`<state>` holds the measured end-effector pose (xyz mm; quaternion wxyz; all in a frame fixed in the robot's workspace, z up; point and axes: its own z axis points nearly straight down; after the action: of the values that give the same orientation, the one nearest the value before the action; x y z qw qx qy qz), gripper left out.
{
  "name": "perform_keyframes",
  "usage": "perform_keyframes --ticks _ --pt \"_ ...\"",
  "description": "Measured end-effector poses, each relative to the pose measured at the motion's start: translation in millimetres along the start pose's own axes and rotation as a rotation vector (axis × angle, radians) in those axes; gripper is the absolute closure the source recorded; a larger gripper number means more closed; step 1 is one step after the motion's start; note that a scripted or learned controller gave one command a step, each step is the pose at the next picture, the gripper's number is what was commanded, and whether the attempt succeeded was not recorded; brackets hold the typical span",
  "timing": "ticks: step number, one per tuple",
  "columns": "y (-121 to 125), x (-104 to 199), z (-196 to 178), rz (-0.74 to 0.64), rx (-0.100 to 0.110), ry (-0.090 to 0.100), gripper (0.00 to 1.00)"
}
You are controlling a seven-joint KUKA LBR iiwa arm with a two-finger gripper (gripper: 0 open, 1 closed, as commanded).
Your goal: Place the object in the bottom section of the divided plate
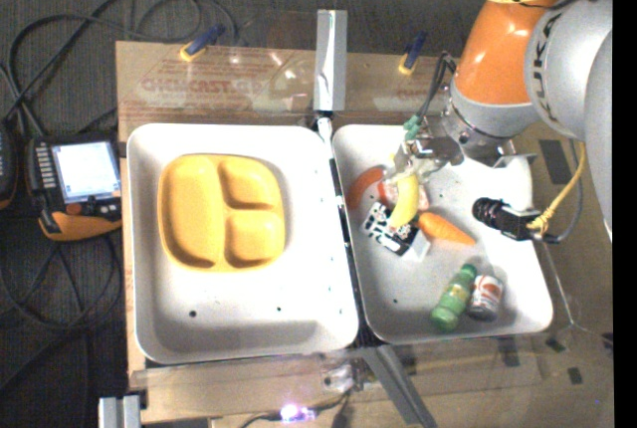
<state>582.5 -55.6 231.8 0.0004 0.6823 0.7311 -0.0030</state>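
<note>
Claw (416, 162) over the banana (403, 200) – grip unclear (cannot tell). Banana likely light, slick, curved – take it mid-body; plate (225, 212) at nine o'clock.

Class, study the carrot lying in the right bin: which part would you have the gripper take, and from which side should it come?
Grip the carrot across its thick middle, coming straight down from above. It lies flat on the right bin, pointing along the floor, so fingers closing across its width should get the firmest hold. The banana and a black-and-white block crowd its left end, so staying toward the middle or right seems safer.
</note>
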Motion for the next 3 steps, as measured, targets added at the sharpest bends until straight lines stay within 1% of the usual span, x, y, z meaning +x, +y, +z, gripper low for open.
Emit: perform_keyframes --ticks 1,2,3 --pt "21 59 28 -0.063 0.0 0.003 1.0" --pt "59 123 19 -0.11 -0.001 0.003 1.0" --pt "99 196 15 -0.178 -0.002 0.0 1.0"
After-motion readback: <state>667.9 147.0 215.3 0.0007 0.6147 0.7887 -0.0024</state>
